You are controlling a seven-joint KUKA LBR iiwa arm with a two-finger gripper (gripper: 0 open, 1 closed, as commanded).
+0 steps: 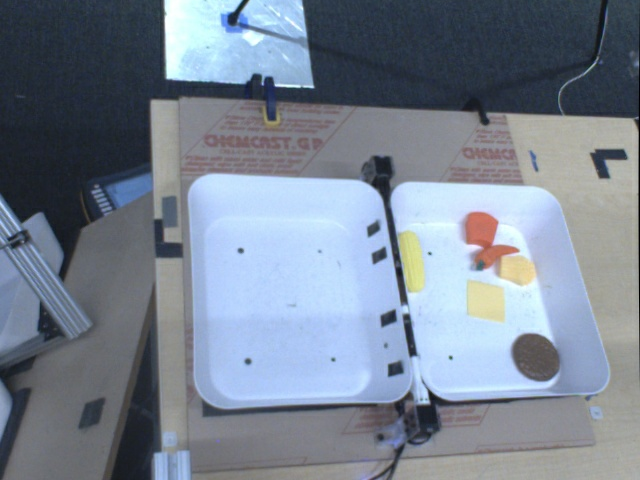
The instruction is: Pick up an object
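Two white bins are sitting side by side on the tabletop (560,138). Right bin (575,268) is holding a corn cob (411,260), orange carrot piece (481,228), cheese wedge (517,269), yellow square slice (487,301), brown round cookie (536,356). Left bin (290,288) is sitting alongside.

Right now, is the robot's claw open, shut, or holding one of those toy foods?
Gripper: no state can be read from the camera view. The corn cob, yellow square and brown disc lie loose in the right bin.
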